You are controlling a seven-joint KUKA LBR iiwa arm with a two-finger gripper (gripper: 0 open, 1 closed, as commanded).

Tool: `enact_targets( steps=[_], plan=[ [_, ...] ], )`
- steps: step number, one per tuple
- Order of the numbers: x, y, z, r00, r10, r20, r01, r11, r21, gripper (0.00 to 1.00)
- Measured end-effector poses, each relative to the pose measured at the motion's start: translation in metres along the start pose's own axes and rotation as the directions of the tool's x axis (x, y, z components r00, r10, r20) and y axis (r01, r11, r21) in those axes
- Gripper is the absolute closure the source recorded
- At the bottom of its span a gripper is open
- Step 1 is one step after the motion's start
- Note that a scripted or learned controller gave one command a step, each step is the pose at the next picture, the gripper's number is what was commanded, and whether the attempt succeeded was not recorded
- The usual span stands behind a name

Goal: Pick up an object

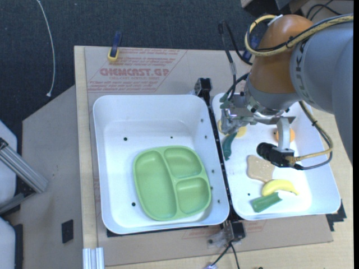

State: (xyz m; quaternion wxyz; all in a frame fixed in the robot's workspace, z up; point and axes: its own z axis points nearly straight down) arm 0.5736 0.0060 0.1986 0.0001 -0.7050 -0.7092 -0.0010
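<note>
My gripper [231, 123] hangs low over the far left corner of the right bin [320, 198], under the grey and orange wrist. Just below it, a dark teal object [227, 146] leans by the bin's left wall, and a small yellow piece [241, 131] lies right beside the gripper. Whether either touches the gripper I cannot tell. A yellow banana [281, 186], a green cylinder [265, 202] and a tan flat piece [259, 168] lie near the front of this bin. An orange object [277, 133] peeks out behind the wrist.
The left bin [112, 116] holds a green divided plate [171, 181] toward its front. The wall between the two bins runs just left of the gripper. A black clamp [202, 86] sits at the far edge between the bins.
</note>
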Motion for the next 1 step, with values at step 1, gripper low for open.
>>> enact_targets(
  steps=[1],
  plan=[
    [0.0422,0.0157,-0.0081,1.0,0.001,0.0,-0.001,1.0,-0.002,1.0]
  ],
)
